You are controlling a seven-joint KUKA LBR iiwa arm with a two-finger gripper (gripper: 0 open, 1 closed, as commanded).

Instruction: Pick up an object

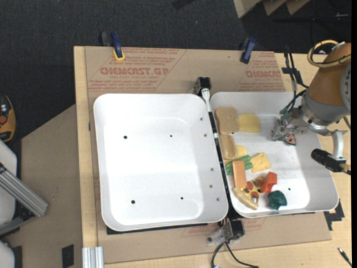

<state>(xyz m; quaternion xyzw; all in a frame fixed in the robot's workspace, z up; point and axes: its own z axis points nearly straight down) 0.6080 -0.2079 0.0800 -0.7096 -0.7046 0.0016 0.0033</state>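
Toy food in right bin, end effector grip unclear, cardboard-topped bench, dark carpet.

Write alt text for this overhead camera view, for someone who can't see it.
A grey and orange robot arm reaches in from the right, its gripper low over the right white bin, which holds toy food: a bread slice, a yellow piece, a carrot stick, a pizza slice and a teal lump. The left white bin sits alongside on a cardboard-covered bench.
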